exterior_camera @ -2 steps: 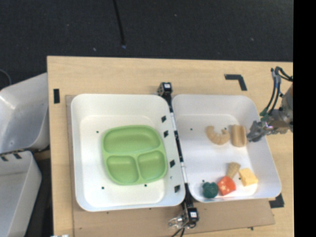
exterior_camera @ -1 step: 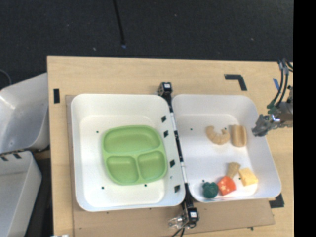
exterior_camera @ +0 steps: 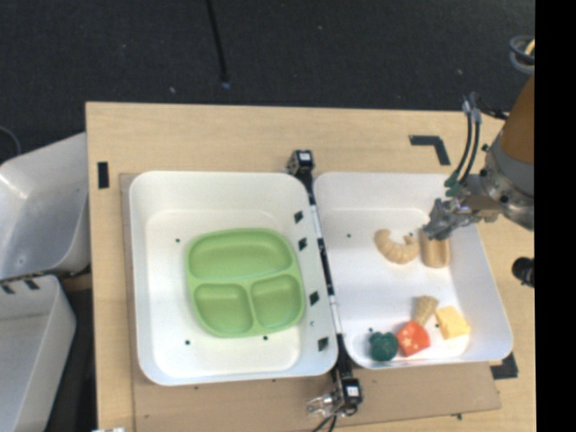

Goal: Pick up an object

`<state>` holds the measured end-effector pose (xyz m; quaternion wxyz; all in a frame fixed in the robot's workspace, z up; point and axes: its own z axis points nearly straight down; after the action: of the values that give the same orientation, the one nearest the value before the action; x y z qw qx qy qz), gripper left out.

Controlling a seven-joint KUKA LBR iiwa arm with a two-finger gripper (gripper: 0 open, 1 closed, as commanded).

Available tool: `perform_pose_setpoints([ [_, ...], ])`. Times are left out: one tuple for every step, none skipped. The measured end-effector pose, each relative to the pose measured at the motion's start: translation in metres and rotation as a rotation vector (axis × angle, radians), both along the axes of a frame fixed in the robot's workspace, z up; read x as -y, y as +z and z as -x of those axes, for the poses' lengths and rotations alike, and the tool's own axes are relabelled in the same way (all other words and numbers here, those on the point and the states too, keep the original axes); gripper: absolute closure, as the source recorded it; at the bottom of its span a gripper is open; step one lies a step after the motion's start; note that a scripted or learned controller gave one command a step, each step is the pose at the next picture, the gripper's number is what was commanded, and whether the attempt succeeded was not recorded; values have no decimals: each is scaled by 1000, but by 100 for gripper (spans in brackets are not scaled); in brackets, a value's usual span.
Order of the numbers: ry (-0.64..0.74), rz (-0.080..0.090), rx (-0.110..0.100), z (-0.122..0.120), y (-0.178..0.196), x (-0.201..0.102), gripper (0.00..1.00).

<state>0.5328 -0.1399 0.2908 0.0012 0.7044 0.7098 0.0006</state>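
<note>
In the right bin (exterior_camera: 360, 277) lie a curved beige pastry-like piece (exterior_camera: 394, 247) and a tan cylinder-shaped piece (exterior_camera: 435, 253) beside it. Near the bin's front edge sit a green item (exterior_camera: 382, 346), a red one (exterior_camera: 412, 338), a small tan piece (exterior_camera: 425, 310) and a yellow block (exterior_camera: 452, 323). My gripper (exterior_camera: 438, 227) hangs at the right side of this bin, directly over the tan cylinder-shaped piece and close to it. The arm reaches in from the right edge.
The left bin (exterior_camera: 153, 241) holds a light green divided tray (exterior_camera: 244, 281). Black clips (exterior_camera: 300, 161) mark the seam between the two bins. A white container (exterior_camera: 40, 214) stands off the bench at the left.
</note>
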Motion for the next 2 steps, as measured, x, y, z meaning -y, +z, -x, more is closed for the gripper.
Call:
perform_pose_setpoints([
  [-2, -1, -2, -7, -16, -51, 100],
  [-3, 0, -4, -19, -31, -97, 100],
])
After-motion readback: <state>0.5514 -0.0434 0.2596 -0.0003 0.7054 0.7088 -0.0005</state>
